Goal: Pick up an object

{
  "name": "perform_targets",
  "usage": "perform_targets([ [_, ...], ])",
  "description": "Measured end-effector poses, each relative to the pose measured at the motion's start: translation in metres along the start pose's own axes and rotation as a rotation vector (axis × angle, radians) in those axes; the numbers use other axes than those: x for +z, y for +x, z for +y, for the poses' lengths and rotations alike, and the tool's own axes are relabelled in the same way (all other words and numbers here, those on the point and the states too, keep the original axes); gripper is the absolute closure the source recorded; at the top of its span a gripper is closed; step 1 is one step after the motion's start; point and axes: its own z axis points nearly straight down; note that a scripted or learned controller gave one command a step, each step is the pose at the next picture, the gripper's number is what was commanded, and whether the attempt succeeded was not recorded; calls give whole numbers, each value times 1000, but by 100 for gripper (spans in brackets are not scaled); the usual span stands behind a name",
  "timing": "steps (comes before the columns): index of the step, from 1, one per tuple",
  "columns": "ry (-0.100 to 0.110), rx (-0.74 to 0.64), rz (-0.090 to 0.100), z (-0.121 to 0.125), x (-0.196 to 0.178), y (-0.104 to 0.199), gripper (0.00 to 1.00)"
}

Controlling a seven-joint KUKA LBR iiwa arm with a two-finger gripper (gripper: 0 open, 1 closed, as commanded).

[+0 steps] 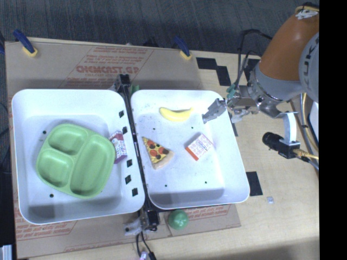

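The right bin [235,173] holds a yellow banana [174,113] near its far wall, a pizza slice [157,152] at its left and a small red and white box [199,147] in the middle. My gripper [214,110] hangs over the bin's far right corner, just right of the banana and above the box. It touches none of them and carries nothing that I can see. The grey arm with its orange band [284,47] reaches in from the right.
The left bin [21,145] holds a green divided plate [76,158] and a small dark red packet [119,145] against its right wall. A green ball [177,219] lies on the cardboard in front of the bins. Blue clamps [25,42] pin the cardboard's far edge.
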Motion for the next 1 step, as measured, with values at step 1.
perform_targets([
  [1,1,-1,-1,-80,29,-18,0],
])
